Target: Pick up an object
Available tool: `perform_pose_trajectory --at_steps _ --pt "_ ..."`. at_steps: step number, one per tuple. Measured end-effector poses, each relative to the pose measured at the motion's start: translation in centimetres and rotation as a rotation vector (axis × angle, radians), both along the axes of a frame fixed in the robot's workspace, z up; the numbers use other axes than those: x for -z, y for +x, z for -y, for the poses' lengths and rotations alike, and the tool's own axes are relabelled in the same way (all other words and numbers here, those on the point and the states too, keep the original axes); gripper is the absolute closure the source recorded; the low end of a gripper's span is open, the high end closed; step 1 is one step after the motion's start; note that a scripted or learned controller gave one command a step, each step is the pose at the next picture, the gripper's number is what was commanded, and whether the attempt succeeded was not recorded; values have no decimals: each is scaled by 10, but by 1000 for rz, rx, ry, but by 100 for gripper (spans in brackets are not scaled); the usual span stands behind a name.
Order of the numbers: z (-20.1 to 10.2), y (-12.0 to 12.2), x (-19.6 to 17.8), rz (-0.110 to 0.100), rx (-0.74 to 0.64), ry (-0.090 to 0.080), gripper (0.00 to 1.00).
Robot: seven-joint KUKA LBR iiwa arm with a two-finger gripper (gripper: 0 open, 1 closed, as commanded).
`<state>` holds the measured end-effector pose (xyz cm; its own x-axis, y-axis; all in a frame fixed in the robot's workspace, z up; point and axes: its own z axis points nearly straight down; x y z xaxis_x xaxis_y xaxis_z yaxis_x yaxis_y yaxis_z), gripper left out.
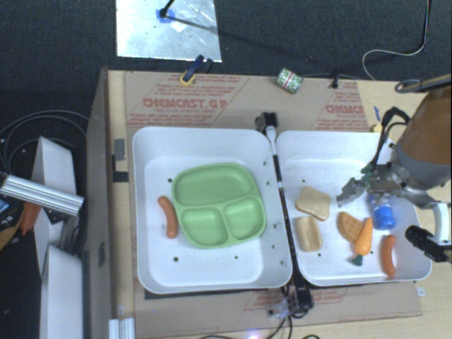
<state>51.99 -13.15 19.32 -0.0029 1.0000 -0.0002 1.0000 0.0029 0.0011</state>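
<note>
Hovering near the carrot [364, 236] in the right bin [311, 150], at 5 o'clock, our gripper [353, 189] is mid-approach, we reckon. Fingers look spread, gripping nothing. Waffle [348, 225] touches the carrot at 9 o'clock, so the next move needs a careful descent.

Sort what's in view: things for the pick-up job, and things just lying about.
Job: gripper; bread; bun; waffle; carrot; right sausage; left sausage; blue item.

Lying about: green tray; tape roll; metal sheet; cables.
</note>
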Motion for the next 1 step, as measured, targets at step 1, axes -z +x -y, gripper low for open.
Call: perform_pose_trajectory --at_steps 1 --pt "45 -15 44 -1 2 -1 0"
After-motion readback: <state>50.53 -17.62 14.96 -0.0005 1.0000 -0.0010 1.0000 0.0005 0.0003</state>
